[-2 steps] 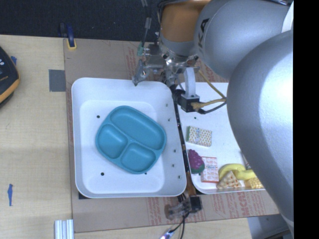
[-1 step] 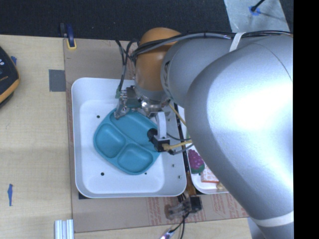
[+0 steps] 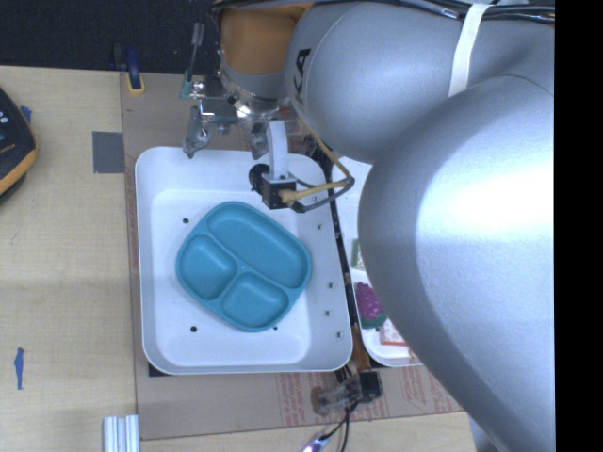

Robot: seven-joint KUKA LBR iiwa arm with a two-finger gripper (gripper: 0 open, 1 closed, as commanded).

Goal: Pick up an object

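A blue plate [image 3: 245,265] with three compartments lies flat in the middle of the left white bin [image 3: 151,252]. My gripper [image 3: 226,141] hangs over the bin's far rim, beyond the plate and apart from it. Its two fingers [image 3: 195,139] stand spread wide, open, with nothing between them. The big grey arm hides most of the right bin [image 3: 377,347].
In the visible strip of the right bin lie a purple object [image 3: 366,302] and something green [image 3: 356,252]. A yellow and black device [image 3: 11,144] sits at the bench's left edge, with a grey tape patch [image 3: 107,151] near the left bin. Cables lie below the bins [image 3: 344,398].
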